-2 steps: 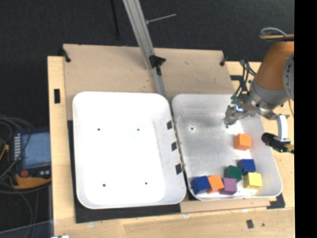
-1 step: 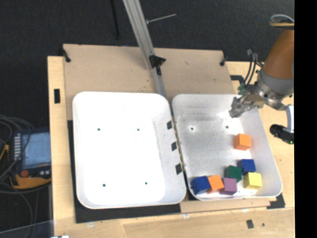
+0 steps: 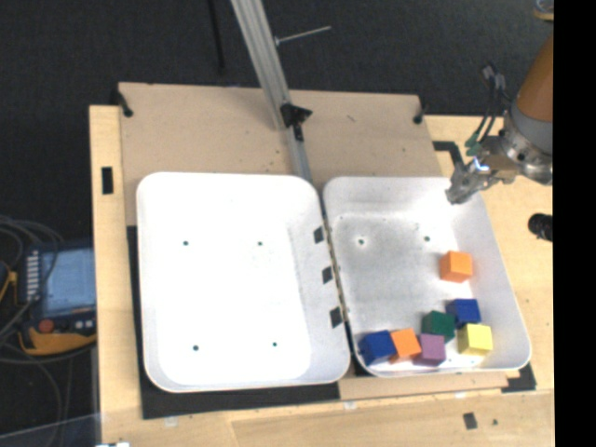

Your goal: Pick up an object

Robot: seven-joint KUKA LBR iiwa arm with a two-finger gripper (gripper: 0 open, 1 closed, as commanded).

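My gripper (image 3: 461, 191) hangs over the far right corner of the right bin (image 3: 391, 203), at the end of my arm (image 3: 531, 110), which enters from the right; its tip is small and dark against the white rim, so I cannot tell how it is set, and I see nothing carried at it.

Blocks, all in the right bin, all small cubes; none near my gripper.
- orange block (image 3: 455, 265): alone, right side of the bin, about halfway between far and near walls; well apart from the others.
- blue block (image 3: 463, 311): nearer, just beside the green block (image 3: 438, 324) on its left; the two seem to touch.
- yellow block (image 3: 476, 338): just near of the blue one, close to the right wall.
- purple block (image 3: 432, 347): at the near wall, touching the green block's near side.
- second orange block (image 3: 405, 343): just left of the purple one, touching it.
- second blue block (image 3: 376, 345): leftmost of the near row, against the second orange block.

Floor of the right bin looks scuffed grey in the middle; the left bin (image 3: 233, 277) sits beside it, rims touching.
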